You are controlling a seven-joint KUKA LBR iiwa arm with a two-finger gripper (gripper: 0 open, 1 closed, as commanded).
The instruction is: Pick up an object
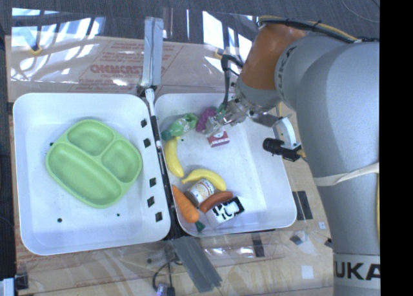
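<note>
- Nearest us: the grey arm [335, 127] fills the right side, reaching in over the right bin [271, 191]; orange band [268, 56] sits just above the wrist.
- At the front edge of the right bin we see a cluster: an orange carrot [185, 204] lying at a slant along the left wall, a black-and-white item [227, 209] beside it, and a reddish sausage-shaped piece [216, 199] resting on that.
- Just behind these sit a small can with a tan label [201, 189] and a yellow banana [205, 175] curved over it, both touching the cluster.
- A second banana [171, 156] lies along the left wall of the right bin, further back, lengthwise front to back.
- Left bin [39, 224] holds a green divided plate [93, 161], three compartments, lying flat and roughly centred.
- Further back in the right bin: a green leafy item [179, 125] near the left wall, and a purple grape bunch [208, 118] just beside it.
- A small red-and-white box [219, 138] lies just in front of the grapes, right under the tool.
- Gripper [222, 119] is low over the back of the right bin, at the grapes and the box. We cannot tell how wide the jaws stand, nor whether anything is between them; it's too cluttered there.
- Farthest: a sheet with red print [110, 62] lies behind both bins.
</note>
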